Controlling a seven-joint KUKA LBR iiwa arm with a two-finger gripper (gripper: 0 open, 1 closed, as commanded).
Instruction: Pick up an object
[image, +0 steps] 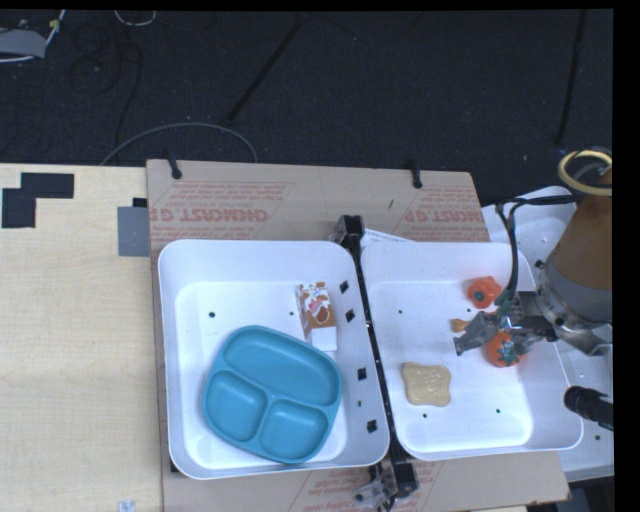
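I see the arm (585, 250) reaching in from three o'clock, with its gripper (492, 335) low in the right bin (420, 262). An orange toy (503, 349) sits right at the gripper tip, touching it or just beside it; I cannot tell whether the gripper is apart or clamped on it. A second orange piece (484, 291) lies near, toward twelve o'clock from the gripper. A tan flat piece (427, 384) rests on the bin floor toward eight o'clock from the gripper, apart from it. In the left bin (180, 300), a blue divided tray (272, 393) lies toward six o'clock, with a small printed packet (317, 311) just beside its upper right edge.
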